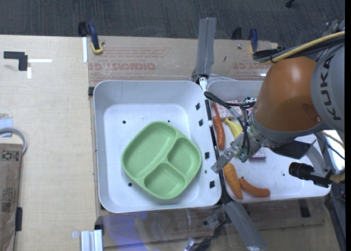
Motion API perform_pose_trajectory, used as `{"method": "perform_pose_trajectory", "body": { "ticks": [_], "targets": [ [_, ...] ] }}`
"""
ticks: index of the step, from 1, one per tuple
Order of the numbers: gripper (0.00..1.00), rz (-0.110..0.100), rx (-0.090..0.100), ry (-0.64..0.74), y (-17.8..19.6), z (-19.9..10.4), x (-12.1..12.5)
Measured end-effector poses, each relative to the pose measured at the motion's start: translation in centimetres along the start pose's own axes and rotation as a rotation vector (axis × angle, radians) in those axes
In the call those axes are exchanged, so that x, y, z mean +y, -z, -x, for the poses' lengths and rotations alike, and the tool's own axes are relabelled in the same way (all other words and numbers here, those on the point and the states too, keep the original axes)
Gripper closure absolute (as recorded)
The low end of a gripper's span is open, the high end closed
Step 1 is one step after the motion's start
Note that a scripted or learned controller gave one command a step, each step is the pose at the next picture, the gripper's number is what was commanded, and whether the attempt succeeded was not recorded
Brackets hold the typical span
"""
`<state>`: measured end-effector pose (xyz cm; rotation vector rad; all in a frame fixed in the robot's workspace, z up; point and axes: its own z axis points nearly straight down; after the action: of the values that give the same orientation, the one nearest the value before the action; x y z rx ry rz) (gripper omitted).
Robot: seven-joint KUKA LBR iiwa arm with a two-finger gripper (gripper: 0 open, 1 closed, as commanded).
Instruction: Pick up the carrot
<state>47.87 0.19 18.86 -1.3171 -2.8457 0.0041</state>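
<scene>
Nearest: carrot (232, 180) lying in right bin (285, 194), against its left wall, beside a second orange piece (255, 189). Not yet lifted. Just above: gripper (235, 154), poised near carrot's upper end; opening impossible to tell; nothing seen held. Farther: hot dog (219, 127), banana (235, 127). Left bin (109, 135): green divided plate (160, 159). Grasp and lift outstanding.

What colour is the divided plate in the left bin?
Light green, seen in the camera view: plate.

Smooth, slightly glossy white plastic bins (104, 151), matt green plastic divided plate (160, 159), pale wood-grain desk (49, 135), printed brown cardboard (137, 58) at the far edge, glossy orange band (288, 93) on a grey arm, smooth orange carrot (232, 180).
</scene>
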Motion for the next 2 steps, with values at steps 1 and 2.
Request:
{"method": "perform_pose_trajectory", "body": {
  "ticks": [1,2],
  "targets": [
    [0.00,0.000,-0.001,0.192,0.0,0.0,0.0],
    [0.00,0.000,0.000,0.374,0.0,1.6,-1.4]
  ]
}}
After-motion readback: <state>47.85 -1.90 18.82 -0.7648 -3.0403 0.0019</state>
